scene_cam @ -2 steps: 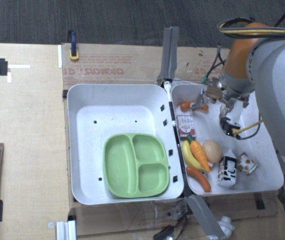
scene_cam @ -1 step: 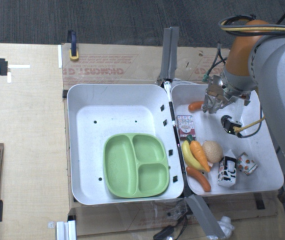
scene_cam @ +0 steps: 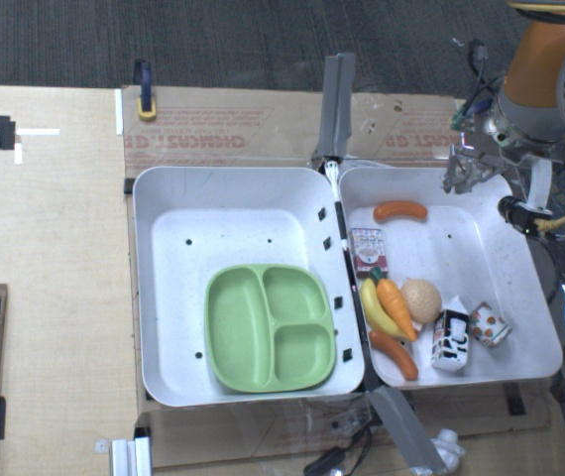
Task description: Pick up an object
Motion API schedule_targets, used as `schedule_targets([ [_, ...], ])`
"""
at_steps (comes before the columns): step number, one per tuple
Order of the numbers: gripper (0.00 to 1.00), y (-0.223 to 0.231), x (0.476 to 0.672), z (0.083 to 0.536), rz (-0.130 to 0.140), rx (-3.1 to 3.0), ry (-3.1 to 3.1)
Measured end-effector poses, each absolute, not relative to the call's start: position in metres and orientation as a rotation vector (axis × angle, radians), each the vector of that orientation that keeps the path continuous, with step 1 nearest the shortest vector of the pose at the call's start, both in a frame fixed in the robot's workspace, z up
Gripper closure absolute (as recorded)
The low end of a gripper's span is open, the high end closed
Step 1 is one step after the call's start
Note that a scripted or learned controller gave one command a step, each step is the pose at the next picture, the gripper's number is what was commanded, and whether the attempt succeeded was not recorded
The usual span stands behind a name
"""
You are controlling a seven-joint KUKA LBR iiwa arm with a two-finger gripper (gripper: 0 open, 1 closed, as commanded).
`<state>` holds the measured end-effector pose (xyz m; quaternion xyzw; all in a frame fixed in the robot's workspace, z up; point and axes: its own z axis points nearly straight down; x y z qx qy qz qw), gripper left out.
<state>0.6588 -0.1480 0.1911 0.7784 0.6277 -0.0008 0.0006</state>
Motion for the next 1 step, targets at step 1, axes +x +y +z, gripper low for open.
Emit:
schedule_targets([
  [1,0.0,-0.1476,0.6588,0.1908,-0.003,2.444,1.972],
])
